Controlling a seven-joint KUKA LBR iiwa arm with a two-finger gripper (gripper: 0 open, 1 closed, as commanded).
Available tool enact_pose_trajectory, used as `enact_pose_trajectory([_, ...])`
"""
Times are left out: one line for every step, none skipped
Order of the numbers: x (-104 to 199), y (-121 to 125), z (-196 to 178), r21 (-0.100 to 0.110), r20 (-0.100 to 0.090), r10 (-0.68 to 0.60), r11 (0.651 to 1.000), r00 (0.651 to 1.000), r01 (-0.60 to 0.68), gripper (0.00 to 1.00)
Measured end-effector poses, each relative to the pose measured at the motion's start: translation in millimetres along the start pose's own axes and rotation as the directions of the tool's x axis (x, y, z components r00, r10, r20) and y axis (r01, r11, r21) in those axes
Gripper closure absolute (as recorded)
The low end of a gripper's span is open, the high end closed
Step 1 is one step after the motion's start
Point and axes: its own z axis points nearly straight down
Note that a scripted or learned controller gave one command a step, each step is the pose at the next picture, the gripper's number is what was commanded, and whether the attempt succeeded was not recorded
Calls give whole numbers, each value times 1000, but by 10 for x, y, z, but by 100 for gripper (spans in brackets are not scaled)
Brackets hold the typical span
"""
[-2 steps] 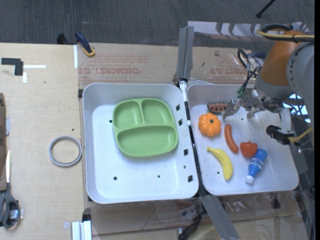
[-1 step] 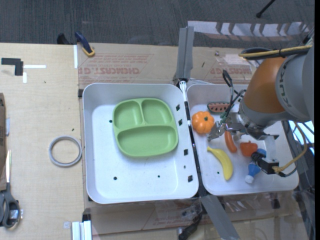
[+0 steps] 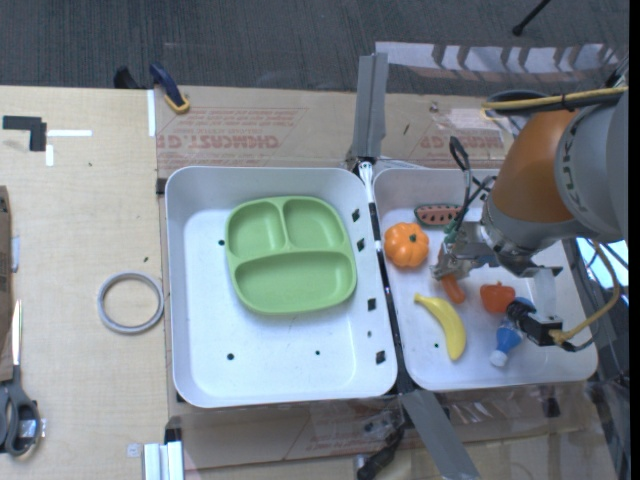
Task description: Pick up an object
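My gripper (image 3: 455,266) hangs low in the right bin (image 3: 480,373), just right of a small orange pumpkin (image 3: 406,245). Directly below its tip lies a small orange-red piece (image 3: 454,289), touching or nearly touching it. A yellow banana (image 3: 446,324) lies toward the bin's front. A watermelon slice (image 3: 437,213) rests behind the pumpkin. An orange-red toy (image 3: 497,296) and a blue bottle (image 3: 507,342) sit to the right, beneath the arm's wrist.
The left bin (image 3: 200,298) holds a green divided plate (image 3: 291,253). A roll of tape (image 3: 130,301) and scissors (image 3: 18,413) lie on the bench at left. A black cable and a yellow cable trail around the arm at right.
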Motion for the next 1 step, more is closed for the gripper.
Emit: enact_pose_trajectory([595,-5,-1258,-2,1,-6,1000,1000,6,100])
